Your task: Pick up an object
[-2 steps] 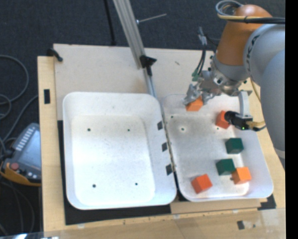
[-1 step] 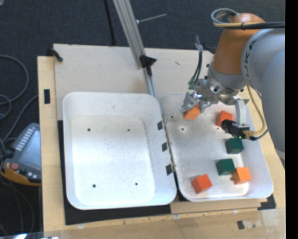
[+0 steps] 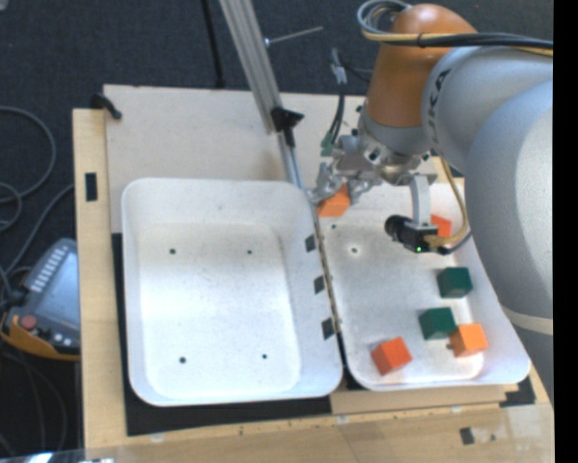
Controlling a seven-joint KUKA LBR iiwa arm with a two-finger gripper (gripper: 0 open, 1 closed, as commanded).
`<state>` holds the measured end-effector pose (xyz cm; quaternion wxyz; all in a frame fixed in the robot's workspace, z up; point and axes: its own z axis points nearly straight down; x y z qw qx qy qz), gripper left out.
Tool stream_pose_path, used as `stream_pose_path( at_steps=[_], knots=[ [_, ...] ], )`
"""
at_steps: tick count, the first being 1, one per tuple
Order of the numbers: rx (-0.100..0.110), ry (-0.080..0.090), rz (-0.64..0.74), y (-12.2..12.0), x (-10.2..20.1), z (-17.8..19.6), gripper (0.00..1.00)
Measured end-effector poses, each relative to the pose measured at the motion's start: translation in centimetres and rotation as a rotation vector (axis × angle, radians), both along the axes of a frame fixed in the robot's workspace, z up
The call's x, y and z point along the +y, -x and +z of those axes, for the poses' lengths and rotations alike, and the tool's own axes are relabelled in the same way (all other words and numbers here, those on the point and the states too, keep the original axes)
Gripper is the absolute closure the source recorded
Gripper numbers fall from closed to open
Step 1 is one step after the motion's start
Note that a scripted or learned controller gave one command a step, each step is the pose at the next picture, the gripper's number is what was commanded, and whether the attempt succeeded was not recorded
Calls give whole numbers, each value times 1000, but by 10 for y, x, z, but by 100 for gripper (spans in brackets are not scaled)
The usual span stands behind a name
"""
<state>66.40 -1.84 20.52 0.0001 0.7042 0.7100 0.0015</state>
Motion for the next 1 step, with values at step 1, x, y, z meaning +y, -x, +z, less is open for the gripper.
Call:
stream_pose_path(
  at_steps=[1],
  knots=[
    [-1, -1, 2, 3, 77, 28, 100]
  ],
)
